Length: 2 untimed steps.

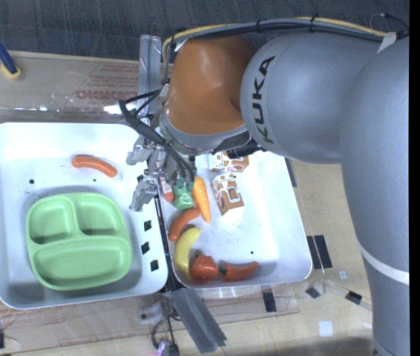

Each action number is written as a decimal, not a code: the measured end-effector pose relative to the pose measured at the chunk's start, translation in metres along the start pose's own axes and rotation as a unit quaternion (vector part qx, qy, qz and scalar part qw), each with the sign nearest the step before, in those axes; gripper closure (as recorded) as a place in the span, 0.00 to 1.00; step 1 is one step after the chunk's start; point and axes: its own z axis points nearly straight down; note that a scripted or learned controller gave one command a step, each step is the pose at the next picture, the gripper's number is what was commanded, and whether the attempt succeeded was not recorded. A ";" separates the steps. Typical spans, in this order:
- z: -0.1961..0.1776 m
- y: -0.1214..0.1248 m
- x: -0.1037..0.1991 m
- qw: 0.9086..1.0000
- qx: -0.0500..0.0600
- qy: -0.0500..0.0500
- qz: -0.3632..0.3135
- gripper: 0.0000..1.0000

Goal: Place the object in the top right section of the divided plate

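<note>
A: What've you got on the feed?

B: I see the arm coming in from the right, orange band above the wrist, bulk of it over the back of the right bin. The jaws hang right over the divide btwn the two bins, just left of the carrot.

A: Jaws open or closed?

B: Can't tell from here. It's a tangle of grey metal at that angle, and I can't make out anything pinched in them.

A: Where's the plate?

B: Green divided plate sits in the left bin, front-left area. Two small sections along the back, one big one in front. All three sections look bare green to me.

A: And the object?

B: Can't say which one it is. There's a sausage lying loose in the left bin, behind the plate, not touching it. Rest is in the right bin: carrot w/ green top near the jaws, a 2nd sausage just below it, banana touching that, tomato and a red chili at the front wall, plus two printed cartons further back.
</note>
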 end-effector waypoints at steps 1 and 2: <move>-0.011 0.000 -0.001 1.000 0.000 -0.002 -0.002 1.00; -0.011 0.000 -0.001 1.000 0.000 -0.002 -0.002 0.00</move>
